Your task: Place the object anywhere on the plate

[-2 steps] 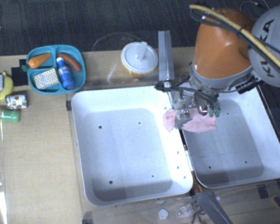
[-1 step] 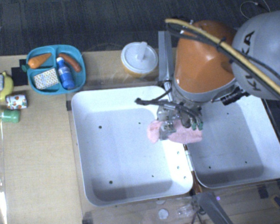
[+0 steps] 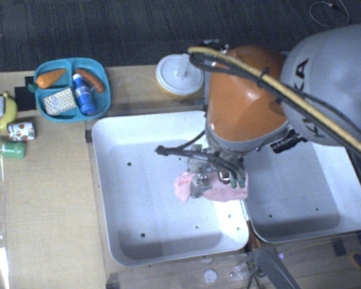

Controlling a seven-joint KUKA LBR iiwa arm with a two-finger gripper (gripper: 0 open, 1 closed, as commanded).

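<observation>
The gripper [image 3: 217, 176] is seen at the frame's centre, directly over a pink object [image 3: 201, 188] in the left bin [image 3: 139, 241]. Whether anything is gripped cannot be told.

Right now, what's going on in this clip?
The grey and orange arm reaches in from the right, its end effector low over a pink, cloth-like object near the right edge of the left bin. Whether it holds the object cannot be told. The right bin sits beside it. Outside the bins, a blue divided tray of toy food sits at upper left.
</observation>
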